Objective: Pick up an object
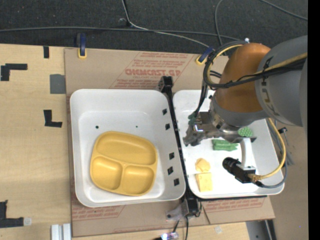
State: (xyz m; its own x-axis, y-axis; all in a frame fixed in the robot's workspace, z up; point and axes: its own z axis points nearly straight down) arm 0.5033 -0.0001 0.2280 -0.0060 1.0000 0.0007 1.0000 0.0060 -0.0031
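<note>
- The gripper (193, 132) sits at the left side of the right bin (225, 188), close to the wall it shares with the left bin (82, 115).
- The wrist and the grey arm (280, 79) with its orange band cover the gripper from above. I cannot tell whether it is apart or together, or whether anything is clamped in it.
- Green piece (225, 145): a long flat shape on the bin floor, just right of the gripper in the view and slightly nearer the camera. It lies apart from the gripper.
- Green knob (245, 132): a small studded shape further right of the gripper, beyond the green piece and partly under the arm.
- Wedge (202, 165): a small yellow bit on the floor, in front of the gripper toward the camera and near it.
- Block (204, 182): a paler yellow bit just past the wedge, toward the front wall and further from the gripper. I cannot tell whether the two touch.
- Plate (122, 163): a yellow one with three sections, lying flat in the left bin. It is well to the gripper's left, across the shared wall.
- Both bins rest on a cardboard sheet (140, 71) that reaches behind the gripper toward the back of the bench.
</note>
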